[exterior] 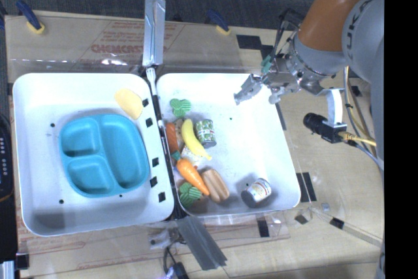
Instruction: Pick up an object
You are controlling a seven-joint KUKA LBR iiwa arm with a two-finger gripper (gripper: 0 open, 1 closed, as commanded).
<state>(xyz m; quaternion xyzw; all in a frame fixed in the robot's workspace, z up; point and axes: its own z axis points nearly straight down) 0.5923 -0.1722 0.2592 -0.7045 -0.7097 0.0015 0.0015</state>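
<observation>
Looking down from the one camera above the bench, I see my gripper (260,89) hanging over the upper right part of the right bin (274,134), near its far rim. My two fingers stand apart, one pale tip (246,91) pointing toward the bin's middle and the other (274,93) nearer the right wall, and nothing lies between them. My grey arm with its orange band (330,13) comes in from the right.

The things I could lift crowd the left side of that bin, well apart from my fingers. A yellow banana (193,138) lies slantwise beside a small green-labelled can (207,132). Above them sits a green leafy piece (179,106). An orange carrot (191,176) touches a hot dog (216,185) near the front wall, with another green piece (189,193) at the carrot's lower end. A second can (258,191) lies on its side toward the front right corner.

In the left bin (32,140) rests a blue divided tray (104,153), and a pale yellow piece (129,102) lies just beyond its upper right corner.
</observation>
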